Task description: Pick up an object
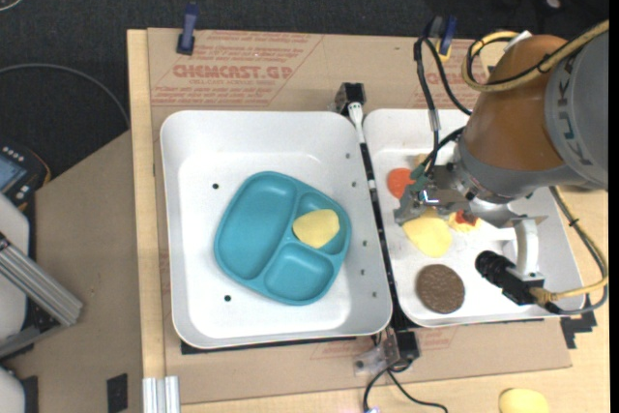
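Now the grey arm (522, 111) bends in from the right over the right bin (398, 135), its gripper (427, 196) low, just beside the yellow object (428, 235); whether it is open or closed cannot be told.

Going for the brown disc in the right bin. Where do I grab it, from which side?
Probably by its rim, from straight above: the brown disc lies flat. Pinch it across the view's left and right, since the yellow lump sits just behind and the bin wall just in front.
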Robot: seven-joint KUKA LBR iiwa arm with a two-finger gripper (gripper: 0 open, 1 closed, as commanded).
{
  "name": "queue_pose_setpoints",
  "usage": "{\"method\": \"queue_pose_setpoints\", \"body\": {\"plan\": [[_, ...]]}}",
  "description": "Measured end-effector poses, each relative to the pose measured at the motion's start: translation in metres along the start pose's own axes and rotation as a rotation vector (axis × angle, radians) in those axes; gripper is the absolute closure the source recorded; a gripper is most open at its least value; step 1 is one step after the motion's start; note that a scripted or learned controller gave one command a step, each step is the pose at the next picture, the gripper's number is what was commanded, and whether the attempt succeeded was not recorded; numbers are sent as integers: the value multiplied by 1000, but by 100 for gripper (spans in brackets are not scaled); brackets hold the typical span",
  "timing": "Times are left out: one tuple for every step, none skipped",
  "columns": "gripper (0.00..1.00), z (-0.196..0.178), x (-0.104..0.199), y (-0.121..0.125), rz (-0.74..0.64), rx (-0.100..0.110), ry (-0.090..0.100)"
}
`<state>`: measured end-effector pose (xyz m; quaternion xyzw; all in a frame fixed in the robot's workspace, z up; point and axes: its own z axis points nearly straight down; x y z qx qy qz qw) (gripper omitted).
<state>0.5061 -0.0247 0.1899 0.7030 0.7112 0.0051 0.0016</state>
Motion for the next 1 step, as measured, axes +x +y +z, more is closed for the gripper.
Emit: {"method": "queue_pose_setpoints", "body": {"plan": [[100,-110,72,-24,1,-2,1]]}}
